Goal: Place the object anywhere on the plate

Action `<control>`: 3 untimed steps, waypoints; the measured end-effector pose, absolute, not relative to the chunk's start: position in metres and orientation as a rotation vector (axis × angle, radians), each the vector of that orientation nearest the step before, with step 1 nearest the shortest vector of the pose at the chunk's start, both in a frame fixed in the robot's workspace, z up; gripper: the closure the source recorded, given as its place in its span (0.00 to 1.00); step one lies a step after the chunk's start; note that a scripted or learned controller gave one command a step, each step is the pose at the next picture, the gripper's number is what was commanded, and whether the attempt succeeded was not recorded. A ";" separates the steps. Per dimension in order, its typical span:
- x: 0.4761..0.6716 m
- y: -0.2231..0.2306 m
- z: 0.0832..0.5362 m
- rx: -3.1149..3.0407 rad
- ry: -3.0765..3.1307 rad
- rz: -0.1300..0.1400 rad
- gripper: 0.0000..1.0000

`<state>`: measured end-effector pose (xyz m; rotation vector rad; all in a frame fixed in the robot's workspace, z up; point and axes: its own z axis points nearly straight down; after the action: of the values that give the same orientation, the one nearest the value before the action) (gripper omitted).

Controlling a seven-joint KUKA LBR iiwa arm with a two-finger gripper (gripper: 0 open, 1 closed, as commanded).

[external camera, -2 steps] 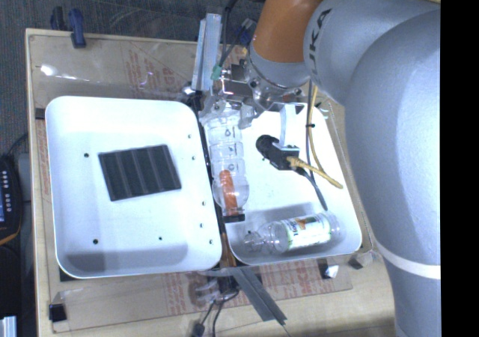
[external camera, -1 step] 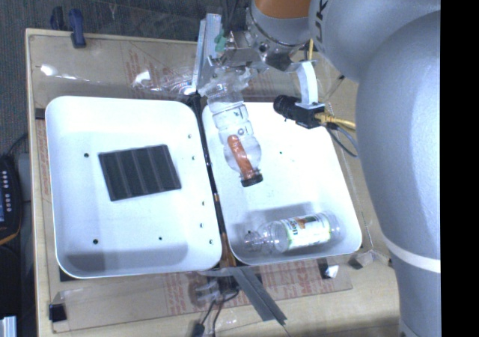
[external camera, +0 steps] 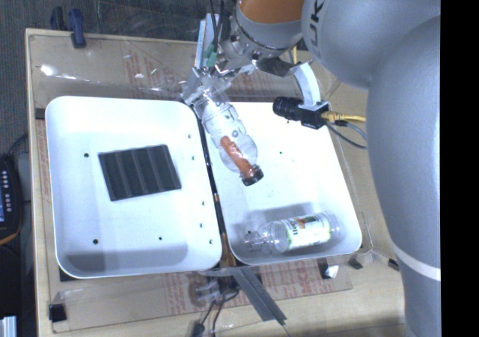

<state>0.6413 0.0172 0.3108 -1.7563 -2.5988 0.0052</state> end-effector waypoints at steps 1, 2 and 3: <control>0.617 0.032 0.305 -1.466 -2.774 0.005 1.00; 0.626 0.019 0.303 -1.310 -2.856 0.002 1.00; 0.635 0.049 0.300 -0.915 -3.007 0.001 1.00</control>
<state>0.6354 0.0490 0.2996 -0.9148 -3.0069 0.0005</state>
